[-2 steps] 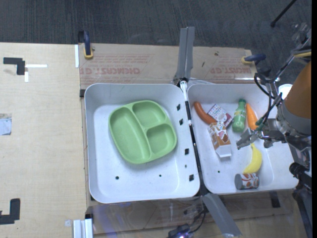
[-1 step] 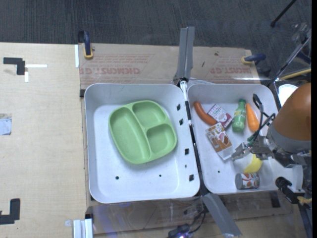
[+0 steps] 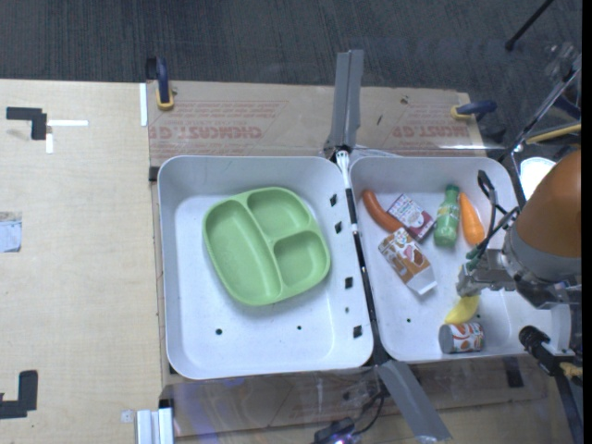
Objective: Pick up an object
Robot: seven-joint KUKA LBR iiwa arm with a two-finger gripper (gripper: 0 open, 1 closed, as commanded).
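Observation:
The right bin (image 3: 398, 336) holds several small items: an orange-red sausage (image 3: 377, 209), a small dark-red carton (image 3: 411, 216), a larger brown and white carton (image 3: 408, 260), a green bottle (image 3: 447, 215), an orange carrot (image 3: 472, 218), a yellow banana-like piece (image 3: 462, 312) and a small can (image 3: 461, 338). My gripper (image 3: 475, 278) hangs low in the right part of this bin. It is just above the yellow piece and right of the larger carton. The wrist hides what lies directly beneath it.
The left bin (image 3: 180, 276) bears a green divided plate (image 3: 266, 244). A grey divider post (image 3: 347, 100) rises between the bins at the back. Bare wooden bench (image 3: 74, 248) lies to the left. Cables and a stand crowd the far right.

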